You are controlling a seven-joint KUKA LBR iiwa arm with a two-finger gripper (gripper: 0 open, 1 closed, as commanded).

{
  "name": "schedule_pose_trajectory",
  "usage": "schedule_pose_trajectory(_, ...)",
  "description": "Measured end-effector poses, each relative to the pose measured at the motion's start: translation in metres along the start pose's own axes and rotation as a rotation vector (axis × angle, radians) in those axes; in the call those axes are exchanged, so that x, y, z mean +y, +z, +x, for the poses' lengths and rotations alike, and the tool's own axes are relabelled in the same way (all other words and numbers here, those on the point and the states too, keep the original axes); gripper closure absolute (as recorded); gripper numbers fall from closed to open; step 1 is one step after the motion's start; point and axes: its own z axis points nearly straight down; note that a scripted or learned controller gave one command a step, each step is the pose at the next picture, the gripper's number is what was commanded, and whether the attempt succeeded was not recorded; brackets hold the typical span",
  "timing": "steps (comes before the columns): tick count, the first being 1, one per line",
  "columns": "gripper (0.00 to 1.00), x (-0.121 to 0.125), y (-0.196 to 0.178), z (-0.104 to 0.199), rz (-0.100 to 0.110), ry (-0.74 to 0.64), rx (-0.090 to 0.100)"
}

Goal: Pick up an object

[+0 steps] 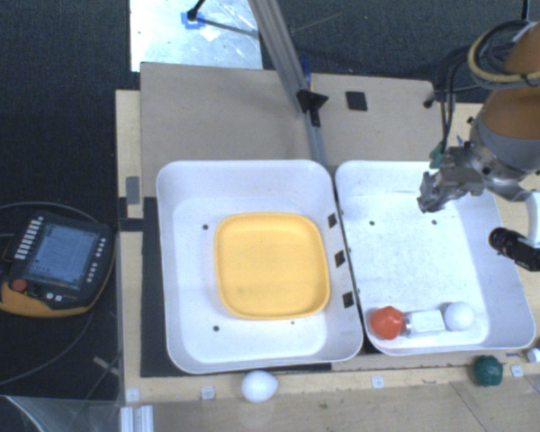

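The orange ball (387, 322) lies at the near edge of the right bin (405, 241), toward its left corner. Touching it on the right is a small white block (425, 322), and next to that sits a white ball (458, 315), so the three make a short row along the bin's front wall. The tool (435, 193) hangs over the far right part of the same bin, well apart from that row, pointing down and to the left; from here I cannot tell how it is set, and nothing can be seen in it. The grey arm (513, 142) comes in from the right, with its orange band (526, 57) showing above.

The left bin (184, 241) holds a yellow square plate (272, 265), lying flat near the middle. On the table (378, 124) in front of the bins rests a white egg-shaped thing (259, 386), and further right a dark green ball (487, 370). A control pendant (52, 261) sits on the dark floor to the left.
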Motion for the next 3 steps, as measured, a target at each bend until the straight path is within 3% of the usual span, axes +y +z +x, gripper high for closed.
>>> schedule_pose_trajectory(3, 1.0, -0.032, 0.01, 0.16, 0.0, -0.001, 0.001)
